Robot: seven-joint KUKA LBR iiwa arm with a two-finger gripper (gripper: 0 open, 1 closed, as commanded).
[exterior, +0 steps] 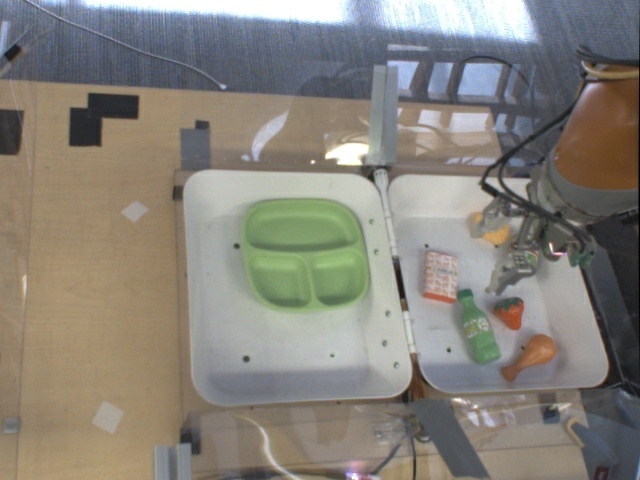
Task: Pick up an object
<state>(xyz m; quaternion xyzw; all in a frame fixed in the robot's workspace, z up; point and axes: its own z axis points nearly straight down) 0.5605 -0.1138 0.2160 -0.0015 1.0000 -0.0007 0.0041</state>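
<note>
- Wooden bench carries two white bins: the left bin holds a green divided plate, the right bin holds the toys.
- Gripper hangs over the right bin, fingers slightly parted and gripping nothing, just above the strawberry.
- Nearby lie a green bottle, a red-and-white packet, a drumstick and a yellow piece.
- Best move, I judge: descend straight onto the strawberry, straddling it, clear of the bottle.
- Grey carpet lies beyond the bench.
</note>
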